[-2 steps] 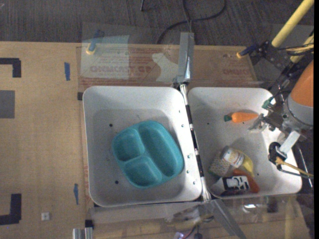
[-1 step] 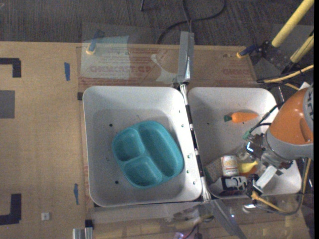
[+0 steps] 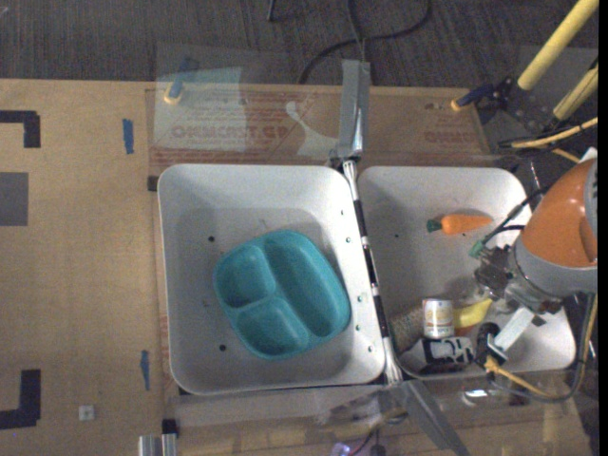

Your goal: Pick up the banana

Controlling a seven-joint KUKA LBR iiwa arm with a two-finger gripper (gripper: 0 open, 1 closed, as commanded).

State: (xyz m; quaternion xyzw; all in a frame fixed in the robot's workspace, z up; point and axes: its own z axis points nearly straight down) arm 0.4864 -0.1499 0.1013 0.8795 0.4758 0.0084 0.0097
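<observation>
The tool (image 3: 492,281), its opening impossible to tell, hangs close over the banana (image 3: 472,313), and crowding by the neighbouring can (image 3: 437,318) could spoil the grasp.

A small white can (image 3: 438,318) and a black-and-white object (image 3: 439,352) crowd the yellow banana's (image 3: 472,313) left; the right white bin's (image 3: 399,212) upper-left floor lies open.

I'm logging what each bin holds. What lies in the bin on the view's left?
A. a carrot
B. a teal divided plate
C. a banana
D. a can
B: the plate lies in the left bin, while the carrot, can and banana are in the right bin.
</observation>
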